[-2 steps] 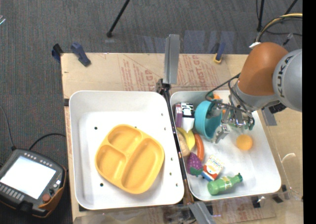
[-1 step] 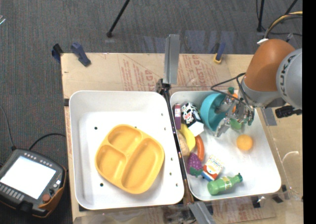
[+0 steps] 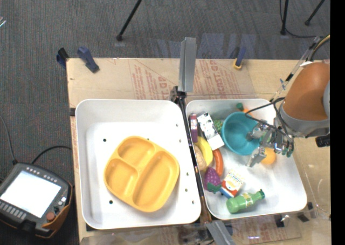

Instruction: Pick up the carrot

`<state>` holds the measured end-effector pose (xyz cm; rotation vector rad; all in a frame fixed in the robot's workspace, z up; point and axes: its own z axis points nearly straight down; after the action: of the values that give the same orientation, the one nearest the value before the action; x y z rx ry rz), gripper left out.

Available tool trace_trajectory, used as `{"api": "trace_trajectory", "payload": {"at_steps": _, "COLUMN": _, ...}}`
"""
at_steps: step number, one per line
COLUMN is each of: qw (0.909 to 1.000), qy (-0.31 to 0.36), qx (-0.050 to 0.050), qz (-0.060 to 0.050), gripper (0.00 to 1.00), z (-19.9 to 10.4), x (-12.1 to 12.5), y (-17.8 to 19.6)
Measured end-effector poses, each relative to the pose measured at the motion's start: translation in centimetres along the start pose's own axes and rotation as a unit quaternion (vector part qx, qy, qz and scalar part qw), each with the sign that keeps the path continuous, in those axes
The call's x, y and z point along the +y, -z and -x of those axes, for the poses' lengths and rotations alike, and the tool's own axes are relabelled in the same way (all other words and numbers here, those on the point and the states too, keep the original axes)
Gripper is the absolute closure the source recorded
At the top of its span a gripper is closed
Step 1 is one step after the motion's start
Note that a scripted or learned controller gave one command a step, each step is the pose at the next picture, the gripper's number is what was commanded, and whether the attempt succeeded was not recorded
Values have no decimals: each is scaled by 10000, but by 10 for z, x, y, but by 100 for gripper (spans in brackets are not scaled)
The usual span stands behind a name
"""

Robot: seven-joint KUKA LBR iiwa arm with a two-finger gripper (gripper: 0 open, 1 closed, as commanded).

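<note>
Claw (image 3: 261,155) in the right bin (image 3: 294,195), near its right edge, beside the teal bowl (image 3: 237,130), over an orange fruit (image 3: 268,157); grip unclear. Carrot (image 3: 218,161) near the bin's left edge, beside the banana (image 3: 204,151), above the grapes (image 3: 212,178).

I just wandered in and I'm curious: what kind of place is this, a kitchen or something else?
Probably a robot test lab, not a kitchen: a robot arm reaches over two white bins on a plywood bench, with toy food like a carrot and tripod legs behind.

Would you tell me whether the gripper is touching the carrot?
Apart. The camera view shows the gripper beside the teal bowl, with bare bin floor between it and the carrot.
</note>
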<state>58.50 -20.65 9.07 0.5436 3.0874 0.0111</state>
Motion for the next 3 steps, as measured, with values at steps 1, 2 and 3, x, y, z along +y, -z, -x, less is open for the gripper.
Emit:
{"api": "trace_trajectory", "payload": {"at_steps": 1, "qw": 10000, "qy": -32, "qx": 25, "qz": -28, "gripper": 0, "z": -12, "x": 3, "y": -3}}
{"api": "trace_trajectory", "payload": {"at_steps": 2, "qw": 10000, "qy": 12, "qx": 97, "qz": -9, "gripper": 100, "z": -15, "x": 7, "y": 6}}
{"api": "trace_trajectory", "payload": {"at_steps": 3, "qw": 9852, "qy": 1711, "qx": -19, "qz": -37, "gripper": 100, "z": 2, "x": -4, "y": 120}}
